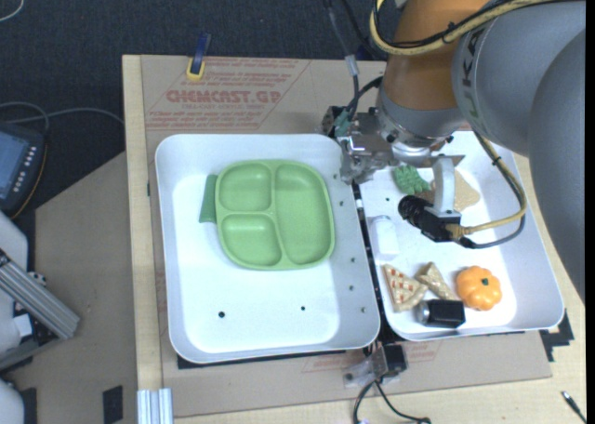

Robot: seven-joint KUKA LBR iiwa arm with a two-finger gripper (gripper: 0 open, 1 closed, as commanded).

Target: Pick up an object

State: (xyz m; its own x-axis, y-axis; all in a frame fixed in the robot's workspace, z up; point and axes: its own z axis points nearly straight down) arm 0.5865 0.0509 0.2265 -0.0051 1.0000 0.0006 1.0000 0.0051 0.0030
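— Green plastic: a sectioned plate (275,213) lies in the middle of the left white bin (186,301), a darker green piece (207,199) under its left edge.

— And the right white bin (535,292)?

— Near its front edge lie a waffle wedge (403,285), a black block (441,312) and a small orange pumpkin (478,287). The tool (420,192) hangs over the bin's back left corner; how its grip stands, I cannot tell.

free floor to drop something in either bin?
Left white bin: bare floor in front of the green divided plate, plus a strip along its left wall. Right white bin: crowded, with the orange pumpkin toy, waffle wedge and gripper.
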